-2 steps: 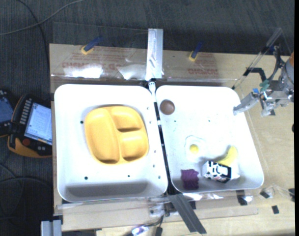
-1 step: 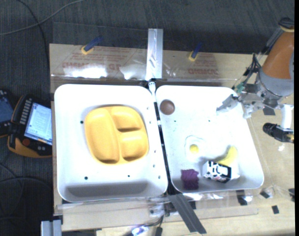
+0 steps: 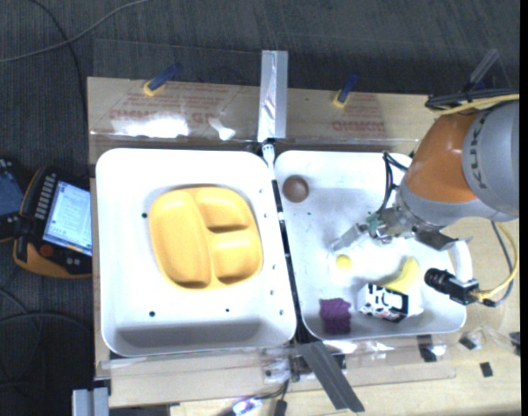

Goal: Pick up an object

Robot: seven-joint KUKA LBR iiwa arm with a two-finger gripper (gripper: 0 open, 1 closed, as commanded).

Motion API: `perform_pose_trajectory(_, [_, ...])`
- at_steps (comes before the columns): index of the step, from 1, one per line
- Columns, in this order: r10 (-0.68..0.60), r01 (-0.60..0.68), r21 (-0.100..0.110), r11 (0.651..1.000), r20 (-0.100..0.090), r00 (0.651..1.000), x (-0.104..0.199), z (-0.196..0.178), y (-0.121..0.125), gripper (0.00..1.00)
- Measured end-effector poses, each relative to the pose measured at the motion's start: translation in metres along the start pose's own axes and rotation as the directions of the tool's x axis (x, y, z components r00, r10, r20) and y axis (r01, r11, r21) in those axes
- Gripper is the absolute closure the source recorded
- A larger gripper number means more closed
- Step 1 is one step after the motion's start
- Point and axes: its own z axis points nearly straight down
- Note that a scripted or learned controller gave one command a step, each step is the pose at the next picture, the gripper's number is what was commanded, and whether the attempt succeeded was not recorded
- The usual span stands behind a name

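Two white bins side by side mid-frame: left bin (image 3: pixel 125 319), right bin (image 3: pixel 333 167). Arm (image 3: pixel 472 167) comes in from the right edge, orange band over the right bin's upper right corner. Yellow divided tray (image 3: pixel 207 237) sits centre of the left bin, flat. Handheld pendant (image 3: pixel 55 224) lies at far left, off the bench. In the right bin: black-and-white object (image 3: pixel 387 302) at lower right, touching a yellow banana-like piece (image 3: pixel 407 273) just above it; purple block (image 3: pixel 335 315) at lower centre; brown ball (image 3: pixel 295 188) at upper left; small yellow disc (image 3: pixel 343 263) mid-bin. Gripper (image 3: pixel 355 235) hangs mid-bin, just above the disc; can't tell finger state, too small and blurred.
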Motion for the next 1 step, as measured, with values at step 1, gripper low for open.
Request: perform_pose_trajectory(1, [0.0,0.001,-0.02,1.0,0.011,1.0,0.0538,0.0054,-0.0202,0.0])
